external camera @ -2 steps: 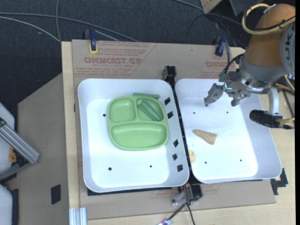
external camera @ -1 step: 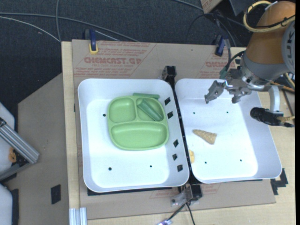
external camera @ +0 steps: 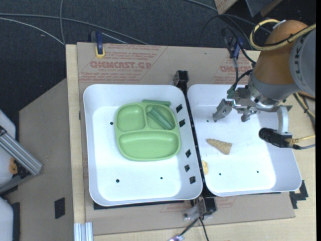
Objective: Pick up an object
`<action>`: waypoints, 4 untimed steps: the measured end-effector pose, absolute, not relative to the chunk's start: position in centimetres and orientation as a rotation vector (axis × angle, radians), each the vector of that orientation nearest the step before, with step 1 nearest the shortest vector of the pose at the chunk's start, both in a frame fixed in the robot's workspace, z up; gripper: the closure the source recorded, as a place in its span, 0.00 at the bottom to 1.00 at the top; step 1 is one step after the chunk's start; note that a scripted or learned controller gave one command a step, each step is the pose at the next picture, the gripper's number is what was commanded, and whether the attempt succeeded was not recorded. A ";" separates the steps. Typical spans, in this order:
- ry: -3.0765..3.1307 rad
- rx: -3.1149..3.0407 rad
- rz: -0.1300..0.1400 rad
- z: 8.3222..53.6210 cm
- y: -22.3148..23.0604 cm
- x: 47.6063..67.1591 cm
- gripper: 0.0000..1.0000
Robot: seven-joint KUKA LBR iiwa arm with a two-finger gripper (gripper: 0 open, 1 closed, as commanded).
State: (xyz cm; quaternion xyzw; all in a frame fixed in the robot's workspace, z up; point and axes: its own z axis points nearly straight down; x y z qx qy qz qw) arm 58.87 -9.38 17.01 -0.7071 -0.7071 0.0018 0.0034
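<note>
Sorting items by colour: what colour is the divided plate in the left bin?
Light green, clear in the camera view: divided plate.

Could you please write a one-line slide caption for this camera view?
Open claw hovers over the right bin above a tan wedge; green divided plate sits in the left bin.

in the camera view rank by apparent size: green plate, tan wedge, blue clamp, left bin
1. left bin
2. green plate
3. tan wedge
4. blue clamp, close to the wedge and farther back, so unsure
</note>
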 end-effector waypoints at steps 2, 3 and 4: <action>-2.218 -2.218 0.004 8.3 -10.0 59.0 0.00; -2.220 -2.221 -0.001 9.6 -10.0 59.1 1.00; -2.225 -2.225 -0.006 15.9 -10.6 59.3 1.00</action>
